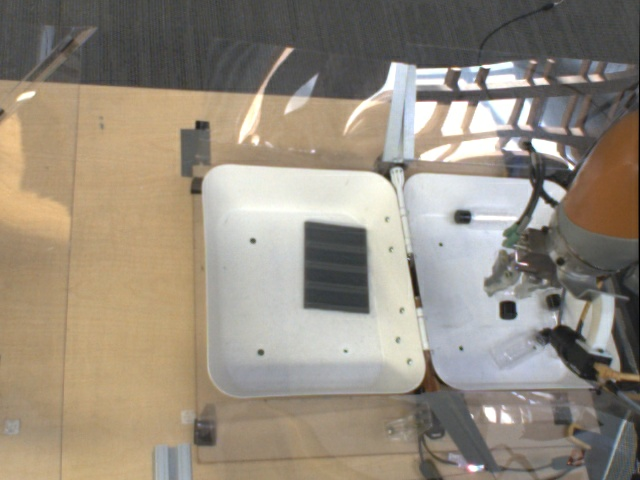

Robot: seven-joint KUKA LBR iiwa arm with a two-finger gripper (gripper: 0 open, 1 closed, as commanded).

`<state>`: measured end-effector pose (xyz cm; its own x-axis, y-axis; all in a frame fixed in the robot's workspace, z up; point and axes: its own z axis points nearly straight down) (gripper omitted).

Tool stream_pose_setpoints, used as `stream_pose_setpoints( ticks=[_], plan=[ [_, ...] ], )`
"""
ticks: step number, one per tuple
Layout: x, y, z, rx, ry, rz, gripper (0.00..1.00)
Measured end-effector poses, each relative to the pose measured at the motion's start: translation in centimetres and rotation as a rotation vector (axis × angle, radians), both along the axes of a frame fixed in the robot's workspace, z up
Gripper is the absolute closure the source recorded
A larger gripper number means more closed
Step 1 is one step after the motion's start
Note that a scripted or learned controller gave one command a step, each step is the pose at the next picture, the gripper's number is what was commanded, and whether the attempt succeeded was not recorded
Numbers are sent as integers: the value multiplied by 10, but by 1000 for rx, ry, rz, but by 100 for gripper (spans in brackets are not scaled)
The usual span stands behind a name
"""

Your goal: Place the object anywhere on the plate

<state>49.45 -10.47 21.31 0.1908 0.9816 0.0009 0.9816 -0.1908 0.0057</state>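
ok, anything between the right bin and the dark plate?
Only the bins' adjoining rims, a low ridge between the pincer over the right bin and the dark plate in the left bin. Nothing lies on the plate.

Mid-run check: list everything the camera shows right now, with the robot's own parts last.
bins: two, white, side by side on the bench.
ridged plate: one, dark grey, centre of the left bin.
clear tube with black cap: one, lying in the right bin's upper part.
small block: one, black, right bin floor, below the gripper.
bench: one, light wood.
arm: one, grey and orange, over the right bin.
gripper: one, metallic, above the right bin.
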Motion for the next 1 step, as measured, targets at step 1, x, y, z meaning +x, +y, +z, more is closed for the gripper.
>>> stream_pose_setpoints(
  ticks=[1],
  plan=[
    [29, 78, 2, 0, 1, 78, 100]
  ],
)
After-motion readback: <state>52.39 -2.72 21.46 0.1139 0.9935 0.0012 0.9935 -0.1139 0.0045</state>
